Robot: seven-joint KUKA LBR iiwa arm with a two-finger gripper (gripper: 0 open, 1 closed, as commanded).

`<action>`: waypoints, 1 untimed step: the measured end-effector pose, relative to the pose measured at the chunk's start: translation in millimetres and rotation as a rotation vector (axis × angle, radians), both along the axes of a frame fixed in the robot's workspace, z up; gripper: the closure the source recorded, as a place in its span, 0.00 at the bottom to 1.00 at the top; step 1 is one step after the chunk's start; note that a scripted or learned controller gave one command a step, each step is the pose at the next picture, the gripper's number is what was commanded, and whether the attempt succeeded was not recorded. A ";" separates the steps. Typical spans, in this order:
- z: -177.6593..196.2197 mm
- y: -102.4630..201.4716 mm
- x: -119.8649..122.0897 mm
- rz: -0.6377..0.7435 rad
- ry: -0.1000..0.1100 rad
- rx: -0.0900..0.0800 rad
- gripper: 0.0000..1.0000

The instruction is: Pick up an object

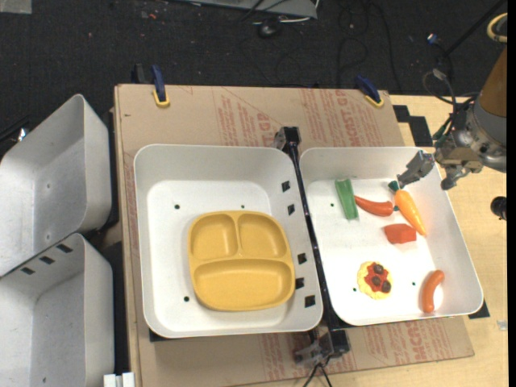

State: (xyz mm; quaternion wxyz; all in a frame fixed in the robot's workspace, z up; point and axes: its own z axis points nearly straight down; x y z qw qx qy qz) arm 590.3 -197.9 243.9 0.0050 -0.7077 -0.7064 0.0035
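Note:
The right bin (459,240) holds several toy foods: a green stick (347,198), a red pepper (373,206), an orange carrot (409,210), a red block (399,233), a small pizza (375,279) and a sausage (431,290). My gripper (430,174) hangs over the bin's far right corner, just above and right of the carrot's top end. Its fingers (413,170) are spread open with nothing between them.
The left bin (153,216) holds a yellow divided plate (240,260). Black clips line the seam between the bins (302,232). Two spare white bins (48,216) lie off the bench at the left. Cables run across the dark floor behind.

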 end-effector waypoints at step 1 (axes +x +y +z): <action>7.5 0.7 2.6 0.003 -0.012 -0.003 0.00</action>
